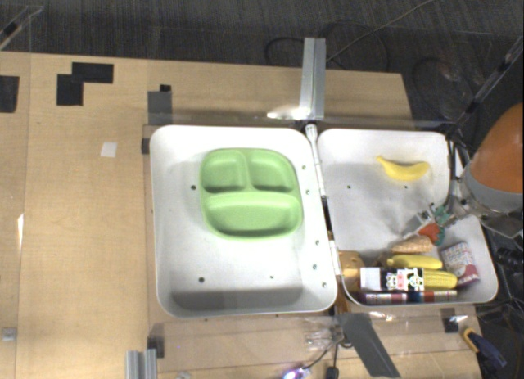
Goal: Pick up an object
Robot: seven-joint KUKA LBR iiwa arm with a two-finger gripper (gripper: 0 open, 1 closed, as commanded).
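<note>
The gripper (440, 215) is small and dark against the clutter, so I cannot tell how far it is open or if it has hold of anything; it is low over the right bin (360, 156), near that bin's right wall. Just beside its tip is a small thing with red and green parts (429, 230), too blurred to name. Most of the arm is cut off by the right edge of the view: only the orange band (499, 156) and a grey part of the wrist under it can be seen, and they lean in over the right wall of the bin.

The objects to pick lie in the right bin. A yellow banana (403, 169) lies alone in the upper part, well apart from the others. Along the lower wall there is a crowded pile, where a second yellow banana-like piece (422, 263), a white and black box (393, 279), a brown piece (352, 268) and perhaps a bread-like item (412, 245) touch each other, and their borders are hard to make out. The left bin (176, 230) holds a green divided plate (249, 191), lying flat with three compartments
</note>
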